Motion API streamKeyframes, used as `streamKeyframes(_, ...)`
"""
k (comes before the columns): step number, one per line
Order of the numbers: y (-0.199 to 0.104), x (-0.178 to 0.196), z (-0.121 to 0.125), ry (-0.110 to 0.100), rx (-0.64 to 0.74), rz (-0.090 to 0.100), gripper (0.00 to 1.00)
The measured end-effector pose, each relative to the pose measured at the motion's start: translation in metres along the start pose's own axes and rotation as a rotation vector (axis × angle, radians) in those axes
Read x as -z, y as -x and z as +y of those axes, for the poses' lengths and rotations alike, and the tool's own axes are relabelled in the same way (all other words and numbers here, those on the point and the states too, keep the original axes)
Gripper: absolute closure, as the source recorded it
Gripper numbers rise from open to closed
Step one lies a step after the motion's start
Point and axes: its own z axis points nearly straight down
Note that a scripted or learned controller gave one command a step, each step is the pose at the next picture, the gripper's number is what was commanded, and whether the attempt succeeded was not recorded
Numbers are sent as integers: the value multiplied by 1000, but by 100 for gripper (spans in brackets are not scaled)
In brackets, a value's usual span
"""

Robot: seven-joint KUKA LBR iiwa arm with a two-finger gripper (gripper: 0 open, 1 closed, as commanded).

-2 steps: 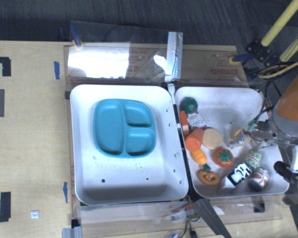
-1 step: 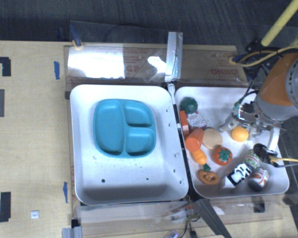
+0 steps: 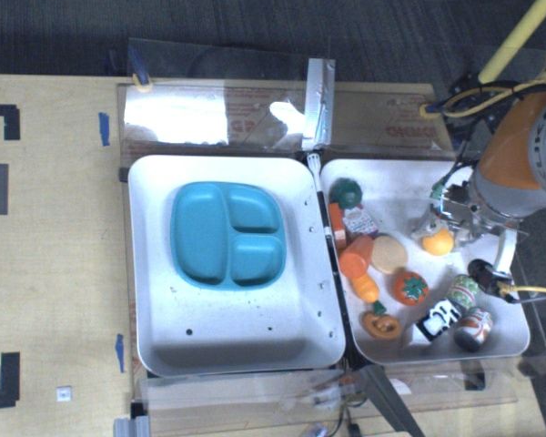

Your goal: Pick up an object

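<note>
Arm: reaches in from the right, wrist low over the right bin (image 3: 519, 330).
Jaws: the gripper (image 3: 448, 218) sits just above a small yellow ball (image 3: 437, 241); I cannot tell how far the jaws are spread or whether they have hold of it.
Likely target: the yellow ball, standing apart from the other toys, so easier to reach.
Clutter: tomato (image 3: 410, 287), orange carrot (image 3: 365, 288) and green ball (image 3: 347, 192) crowd the bin's left side.
Left bin (image 3: 150, 244): carries a blue divided plate (image 3: 227, 233), probably the drop place.
</note>
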Motion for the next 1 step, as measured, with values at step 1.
streamKeyframes(1, -87, 89, -35, -6, 112, 4, 100)
